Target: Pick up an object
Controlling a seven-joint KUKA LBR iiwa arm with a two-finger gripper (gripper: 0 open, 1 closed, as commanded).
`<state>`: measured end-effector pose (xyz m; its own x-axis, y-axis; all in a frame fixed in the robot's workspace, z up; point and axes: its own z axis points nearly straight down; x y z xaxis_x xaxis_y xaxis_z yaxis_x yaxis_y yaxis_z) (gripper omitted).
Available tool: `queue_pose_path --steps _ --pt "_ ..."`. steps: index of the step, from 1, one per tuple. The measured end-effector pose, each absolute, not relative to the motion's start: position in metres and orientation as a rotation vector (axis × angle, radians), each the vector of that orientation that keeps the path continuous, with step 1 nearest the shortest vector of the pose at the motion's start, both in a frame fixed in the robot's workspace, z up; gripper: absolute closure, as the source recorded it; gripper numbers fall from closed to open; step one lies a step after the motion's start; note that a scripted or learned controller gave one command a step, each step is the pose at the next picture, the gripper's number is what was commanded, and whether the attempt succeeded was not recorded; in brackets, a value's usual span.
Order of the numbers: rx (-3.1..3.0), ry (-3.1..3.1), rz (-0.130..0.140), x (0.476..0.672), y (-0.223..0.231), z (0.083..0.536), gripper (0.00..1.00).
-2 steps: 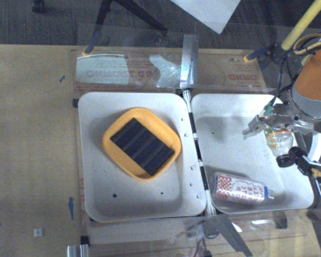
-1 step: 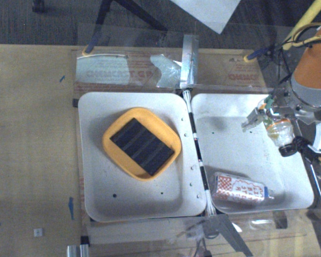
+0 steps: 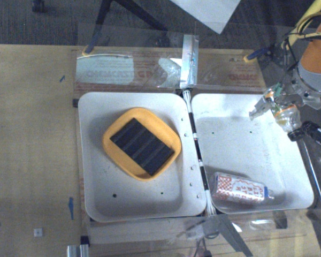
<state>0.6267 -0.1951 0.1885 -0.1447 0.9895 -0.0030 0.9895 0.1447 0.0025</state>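
The two-finger metal claw (image 3: 268, 104) on the grey arm with the orange band (image 3: 314, 63) hangs over the upper right corner of the right shallow white bin (image 3: 257, 149), and whether its fingers are parted or closed I cannot tell, though nothing shows between them. A small flat packet with a red and white pattern (image 3: 239, 187) lies along the near edge of that same bin, well apart from the claw and toward the bin's lower left. The yellow rounded-square tray with a dark ribbed panel (image 3: 142, 143) rests tilted in the left shallow white bin (image 3: 96, 186), farther still from the claw.
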Motion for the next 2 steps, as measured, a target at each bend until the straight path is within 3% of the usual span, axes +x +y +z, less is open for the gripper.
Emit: queue_pose_path --steps 1,2 --pt "2.041 2.385 0.000 0.666 -0.177 0.250 0.00" --pt "1.926 2.483 -0.003 0.667 -0.160 0.086 0.00"
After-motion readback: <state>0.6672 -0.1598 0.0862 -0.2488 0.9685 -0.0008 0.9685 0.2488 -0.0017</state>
